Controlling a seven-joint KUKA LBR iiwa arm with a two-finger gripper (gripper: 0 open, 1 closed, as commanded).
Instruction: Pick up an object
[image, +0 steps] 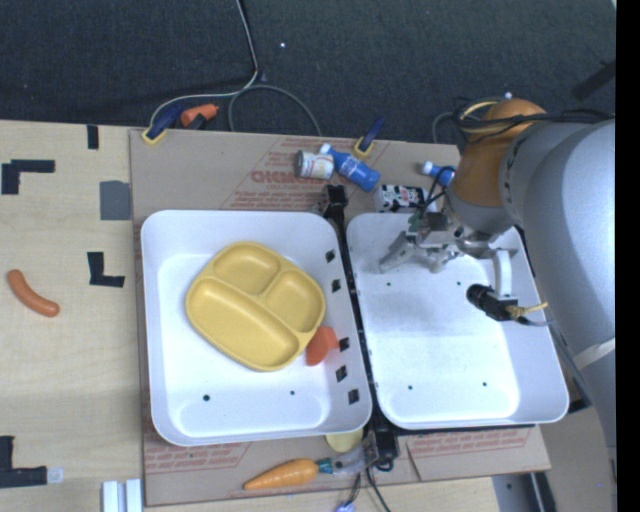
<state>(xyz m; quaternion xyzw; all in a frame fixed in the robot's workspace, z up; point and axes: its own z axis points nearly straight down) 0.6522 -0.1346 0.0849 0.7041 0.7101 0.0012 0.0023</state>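
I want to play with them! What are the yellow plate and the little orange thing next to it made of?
The yellow plate looks like smooth plastic: one even colour, rounded moulded compartments, soft sheen. The little orange thing touching its edge is probably plastic or rubber, but it is too small to tell.

A big yellow plate (256, 303) with three sections lies flat in the left bin (165, 400), turned at a slant. A small orange-red piece (321, 346) sits just beside the plate's lower right edge, touching it, close to the wall between the two bins.
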